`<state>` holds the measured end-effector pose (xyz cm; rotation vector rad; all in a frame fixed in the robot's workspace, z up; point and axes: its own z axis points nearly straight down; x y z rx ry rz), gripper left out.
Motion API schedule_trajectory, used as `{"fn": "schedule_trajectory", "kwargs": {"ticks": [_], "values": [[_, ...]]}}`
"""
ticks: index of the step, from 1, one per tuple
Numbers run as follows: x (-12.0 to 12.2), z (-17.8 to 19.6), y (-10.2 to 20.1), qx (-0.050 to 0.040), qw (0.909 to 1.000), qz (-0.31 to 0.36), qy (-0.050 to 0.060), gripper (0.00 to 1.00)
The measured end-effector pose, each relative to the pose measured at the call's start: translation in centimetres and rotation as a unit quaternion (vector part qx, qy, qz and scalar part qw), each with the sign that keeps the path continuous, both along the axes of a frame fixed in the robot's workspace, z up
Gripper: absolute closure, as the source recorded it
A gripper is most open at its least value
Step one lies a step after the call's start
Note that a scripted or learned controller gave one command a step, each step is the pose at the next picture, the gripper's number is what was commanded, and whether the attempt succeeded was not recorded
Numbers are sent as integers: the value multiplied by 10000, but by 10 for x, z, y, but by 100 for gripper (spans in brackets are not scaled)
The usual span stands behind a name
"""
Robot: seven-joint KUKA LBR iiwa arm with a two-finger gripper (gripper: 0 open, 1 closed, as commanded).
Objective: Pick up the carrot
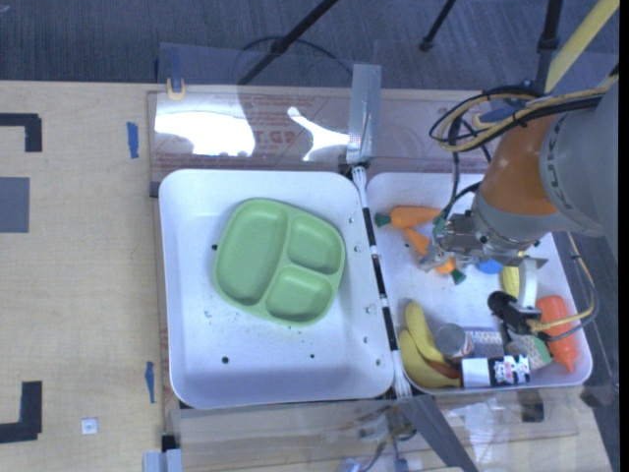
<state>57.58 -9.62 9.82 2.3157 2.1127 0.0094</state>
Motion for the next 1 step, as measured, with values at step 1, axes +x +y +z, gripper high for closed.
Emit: {"fn": "schedule_trajectory", "kwargs": {"ticks": [1], "values": [[-18, 155, 26, 0, 9995, 327, 43, 100]]}}
